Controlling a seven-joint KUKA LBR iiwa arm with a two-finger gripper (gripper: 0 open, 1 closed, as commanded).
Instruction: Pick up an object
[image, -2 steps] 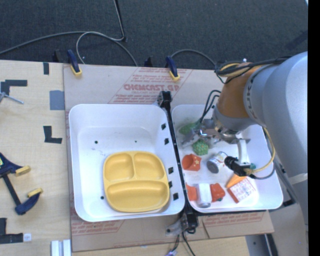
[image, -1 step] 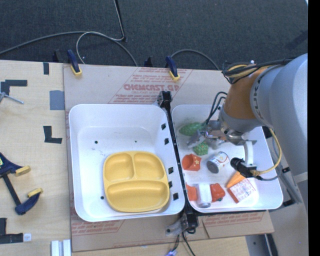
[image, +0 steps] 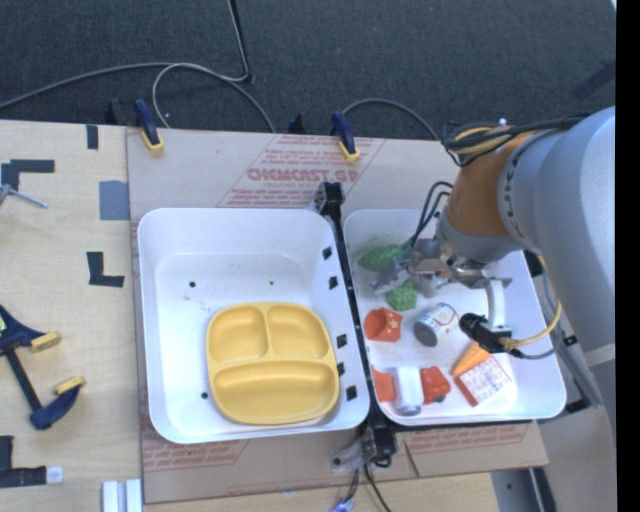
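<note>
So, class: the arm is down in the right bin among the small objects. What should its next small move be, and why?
Probably a short descent onto the green item. The gripper sits low in the right bin, beside that green piece, and nothing is visibly held between its fingers. The yellow tray lies in the other bin, farther from it.

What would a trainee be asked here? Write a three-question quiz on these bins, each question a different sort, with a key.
1. True or false: the yellow divided plate lies in the left bin.
2. Which bin does the tool hang over?
A. left bin
B. right bin
C. neither
3. Fill in: the small metal can lies to the ____ of the red object in the camera view.

Key: 1 true; 2 B; 3 right.
</note>
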